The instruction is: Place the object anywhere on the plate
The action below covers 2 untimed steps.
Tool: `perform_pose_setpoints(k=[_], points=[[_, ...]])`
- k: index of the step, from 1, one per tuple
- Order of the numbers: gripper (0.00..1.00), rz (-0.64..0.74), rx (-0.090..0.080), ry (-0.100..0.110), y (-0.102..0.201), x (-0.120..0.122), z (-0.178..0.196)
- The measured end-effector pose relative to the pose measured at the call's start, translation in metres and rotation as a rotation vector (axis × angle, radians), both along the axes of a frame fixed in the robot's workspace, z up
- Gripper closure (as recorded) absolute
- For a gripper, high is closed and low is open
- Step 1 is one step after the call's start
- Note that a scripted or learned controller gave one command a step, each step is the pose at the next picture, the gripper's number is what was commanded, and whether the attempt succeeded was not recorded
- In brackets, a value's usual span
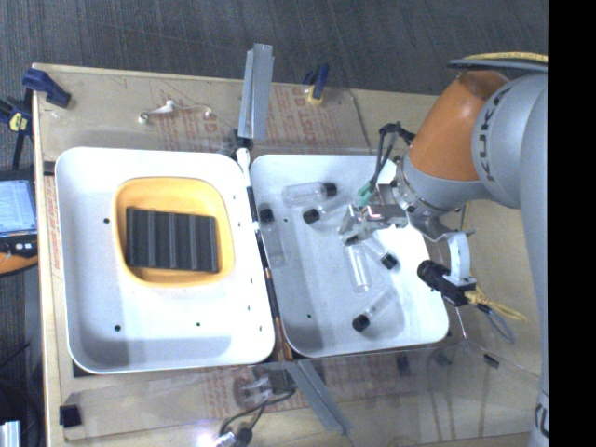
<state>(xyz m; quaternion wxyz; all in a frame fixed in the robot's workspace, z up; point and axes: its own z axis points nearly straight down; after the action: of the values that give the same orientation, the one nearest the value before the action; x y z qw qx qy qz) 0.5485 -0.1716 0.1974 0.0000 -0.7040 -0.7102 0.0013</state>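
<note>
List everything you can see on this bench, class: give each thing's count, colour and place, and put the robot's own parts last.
bins: two, white, side by side on the bench
plate: one, yellow, in the left bin
dark ribbed block: one, black, on the plate
vials: about five, clear with black caps, scattered in the right bin
clamps: two, blue, at the bench's far edge
arm: one, grey and orange, over the right bin
hand: one, metallic, among the vials

a yellow square plate [173, 196] with rounded corners and a dark ribbed centre lies flat in the left bin [84, 324], toward its far edge, while several clear vials with black caps [358, 268] lie scattered on their sides in the right bin [317, 338].
</note>
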Motion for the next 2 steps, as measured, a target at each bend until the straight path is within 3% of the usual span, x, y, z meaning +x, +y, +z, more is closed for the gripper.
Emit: perform_pose_setpoints(k=[1,2], points=[[1.00,-0.017,0.003,0.001,0.061,0.043,0.074],[1.00,0.240,0.003,0.005,0.114,0.059,0.010]])
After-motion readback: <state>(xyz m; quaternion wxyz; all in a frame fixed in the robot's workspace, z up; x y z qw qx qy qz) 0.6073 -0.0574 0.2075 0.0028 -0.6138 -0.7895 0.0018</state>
